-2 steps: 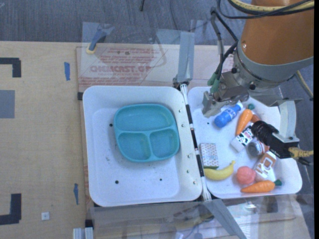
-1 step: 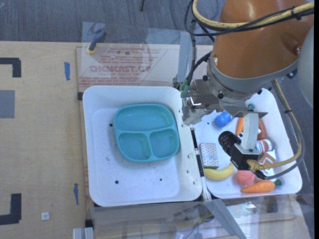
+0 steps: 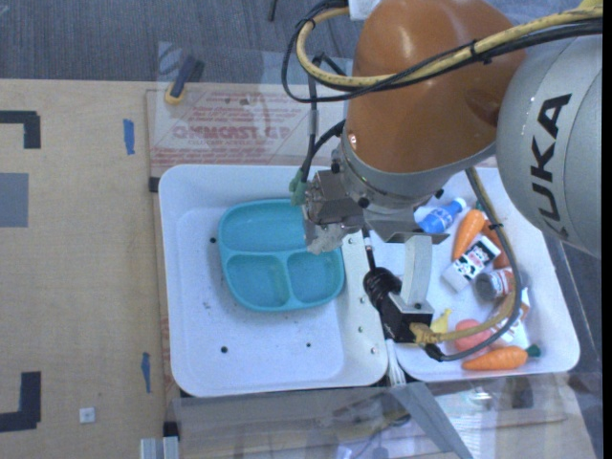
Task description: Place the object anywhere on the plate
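Pincer (image 3: 323, 237) above blue plate (image 3: 277, 256)

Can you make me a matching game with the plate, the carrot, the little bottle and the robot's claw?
Things:
1. plate
2. carrot
3. bottle
4. gripper

Places:
A. front edge of the right bin
B. over the plate's right rim
C. lying in the left bin
D. back of the right bin, beside the arm

Pairs: 1-C, 2-A, 3-D, 4-B
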`<state>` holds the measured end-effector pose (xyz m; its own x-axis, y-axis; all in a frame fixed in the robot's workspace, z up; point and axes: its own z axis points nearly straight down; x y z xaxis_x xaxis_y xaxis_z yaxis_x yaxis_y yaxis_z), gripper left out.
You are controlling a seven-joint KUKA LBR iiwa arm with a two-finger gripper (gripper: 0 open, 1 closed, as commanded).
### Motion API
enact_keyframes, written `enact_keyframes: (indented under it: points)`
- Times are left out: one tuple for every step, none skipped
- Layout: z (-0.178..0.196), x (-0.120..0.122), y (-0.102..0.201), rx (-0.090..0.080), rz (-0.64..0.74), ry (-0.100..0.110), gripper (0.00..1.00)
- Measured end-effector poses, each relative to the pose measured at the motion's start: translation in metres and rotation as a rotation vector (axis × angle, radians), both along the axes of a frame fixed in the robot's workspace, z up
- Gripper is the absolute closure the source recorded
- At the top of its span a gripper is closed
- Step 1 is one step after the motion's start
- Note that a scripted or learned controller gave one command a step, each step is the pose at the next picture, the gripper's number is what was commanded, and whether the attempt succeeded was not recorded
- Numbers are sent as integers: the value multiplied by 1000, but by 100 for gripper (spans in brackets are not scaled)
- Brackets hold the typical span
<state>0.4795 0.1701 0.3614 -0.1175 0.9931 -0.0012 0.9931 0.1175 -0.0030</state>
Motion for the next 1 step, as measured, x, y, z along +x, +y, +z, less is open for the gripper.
enact_keyframes:
  points:
    - [73, 14, -13, 0, 42, -3, 100]
